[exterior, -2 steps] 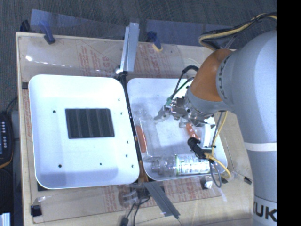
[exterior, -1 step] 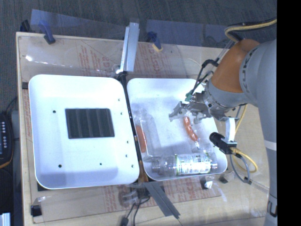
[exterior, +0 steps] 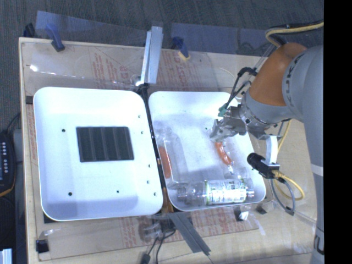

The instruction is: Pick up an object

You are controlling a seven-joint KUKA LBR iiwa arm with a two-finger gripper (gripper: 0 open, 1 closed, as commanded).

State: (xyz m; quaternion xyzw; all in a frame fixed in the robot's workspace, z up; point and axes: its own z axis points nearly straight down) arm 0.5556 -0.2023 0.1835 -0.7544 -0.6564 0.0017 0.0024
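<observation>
My gripper hangs over the right part of the right bin, with the grey arm and its orange band reaching in from the right. Directly below it lies a small orange object, tilted along the bin floor. A clear plastic bottle with a green-and-white label lies on its side along the bin's front wall. A longer orange item inside clear wrapping rests by the bin's left wall.
The left bin has a dark ribbed rectangular block on its floor. A metal bar stands between the bins at the back. Cables loop off the bench at the right.
</observation>
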